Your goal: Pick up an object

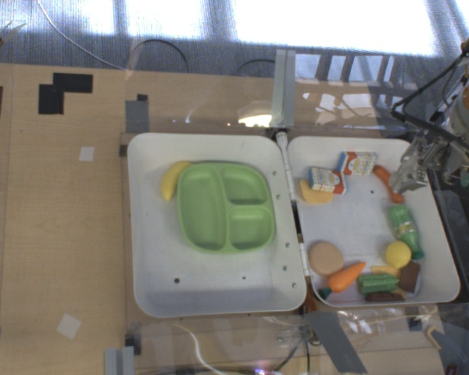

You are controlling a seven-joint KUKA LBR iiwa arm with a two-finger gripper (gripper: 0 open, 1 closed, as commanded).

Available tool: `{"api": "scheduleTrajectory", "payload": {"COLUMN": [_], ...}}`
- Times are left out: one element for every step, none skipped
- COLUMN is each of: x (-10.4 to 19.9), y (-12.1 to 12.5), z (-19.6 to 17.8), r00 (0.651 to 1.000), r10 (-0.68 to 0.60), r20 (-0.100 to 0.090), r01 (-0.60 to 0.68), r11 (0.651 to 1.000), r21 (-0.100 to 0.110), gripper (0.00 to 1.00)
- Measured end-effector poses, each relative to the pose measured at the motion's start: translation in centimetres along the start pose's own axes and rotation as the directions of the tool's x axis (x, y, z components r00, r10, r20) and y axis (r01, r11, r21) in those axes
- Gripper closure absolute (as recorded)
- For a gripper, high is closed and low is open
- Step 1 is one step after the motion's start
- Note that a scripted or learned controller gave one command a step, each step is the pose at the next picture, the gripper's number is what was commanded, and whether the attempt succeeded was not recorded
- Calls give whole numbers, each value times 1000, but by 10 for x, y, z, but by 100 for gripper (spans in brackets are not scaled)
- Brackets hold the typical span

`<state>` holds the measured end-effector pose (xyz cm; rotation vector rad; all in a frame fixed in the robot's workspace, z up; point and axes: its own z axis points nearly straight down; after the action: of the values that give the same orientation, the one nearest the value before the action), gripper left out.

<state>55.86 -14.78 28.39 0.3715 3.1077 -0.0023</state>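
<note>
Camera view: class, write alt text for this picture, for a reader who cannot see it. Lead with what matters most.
A robot gripper hangs over the right bin's far right side, where toy foods lie: a carrot, a lemon, a green bottle and small cartons. The left bin holds a green divided plate with a banana at its left edge.

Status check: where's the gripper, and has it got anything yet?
Gripper over right bin's far right edge, nothing seen in it. Toys untouched in bin; carrot near front. Banana beside green plate in left bin.
</note>
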Motion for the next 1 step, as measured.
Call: {"api": "scheduleTrajectory", "payload": {"x": [42], "y": [-10], "z": [83], "r00": [999], "r10": [-35], "r20": [-9], "r01": [35], "r11": [999], "r21": [-1], "gripper": [100]}}
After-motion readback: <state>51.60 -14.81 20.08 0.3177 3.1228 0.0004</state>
